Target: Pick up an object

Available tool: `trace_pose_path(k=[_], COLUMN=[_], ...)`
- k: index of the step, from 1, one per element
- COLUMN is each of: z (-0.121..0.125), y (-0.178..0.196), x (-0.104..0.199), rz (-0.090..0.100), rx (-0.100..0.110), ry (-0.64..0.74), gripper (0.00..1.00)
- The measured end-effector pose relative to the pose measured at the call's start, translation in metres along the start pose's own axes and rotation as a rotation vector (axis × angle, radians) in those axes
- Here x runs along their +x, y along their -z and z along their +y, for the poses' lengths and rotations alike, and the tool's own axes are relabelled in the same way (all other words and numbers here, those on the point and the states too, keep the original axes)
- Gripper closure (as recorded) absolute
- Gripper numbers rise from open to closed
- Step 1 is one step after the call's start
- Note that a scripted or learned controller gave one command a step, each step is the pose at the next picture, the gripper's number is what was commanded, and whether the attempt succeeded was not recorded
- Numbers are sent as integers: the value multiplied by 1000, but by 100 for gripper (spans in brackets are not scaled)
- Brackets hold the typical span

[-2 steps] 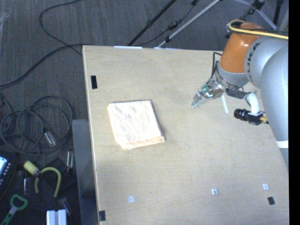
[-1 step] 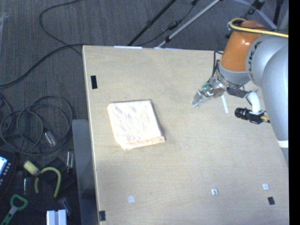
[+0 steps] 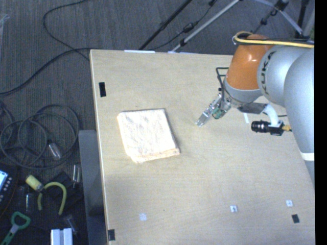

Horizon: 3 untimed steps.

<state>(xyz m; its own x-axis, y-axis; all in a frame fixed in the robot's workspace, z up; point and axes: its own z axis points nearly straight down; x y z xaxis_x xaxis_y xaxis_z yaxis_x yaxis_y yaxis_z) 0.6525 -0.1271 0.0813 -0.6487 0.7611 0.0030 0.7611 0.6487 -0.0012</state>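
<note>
A folded cream cloth [image 3: 148, 134] lies flat on the tan benchtop [image 3: 204, 188], left of centre. My gripper [image 3: 203, 119] reaches in from the right on the grey arm with its orange band [image 3: 245, 65]. It hangs low over bare benchtop, a short way right of the cloth's upper right corner and apart from it. Nothing shows in the gripper.
Small black and white markers dot the bench, one at the far left [image 3: 102, 89] and several near the front right [image 3: 295, 218]. Coiled cables [image 3: 36, 137] and hand tools [image 3: 51, 193] lie on the carpet to the left. Tripod legs [image 3: 230, 4] cross behind the bench.
</note>
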Motion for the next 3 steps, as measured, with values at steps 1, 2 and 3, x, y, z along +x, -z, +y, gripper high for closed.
trace_pose_path(k=[1, 2, 3], z=[17, 19, 47], y=[219, 120, 99], x=[24, 60, 40], rz=[-2, 0, 0], rx=[-2, 0, 0], ry=[124, 18, -75], gripper=[100, 100, 100])
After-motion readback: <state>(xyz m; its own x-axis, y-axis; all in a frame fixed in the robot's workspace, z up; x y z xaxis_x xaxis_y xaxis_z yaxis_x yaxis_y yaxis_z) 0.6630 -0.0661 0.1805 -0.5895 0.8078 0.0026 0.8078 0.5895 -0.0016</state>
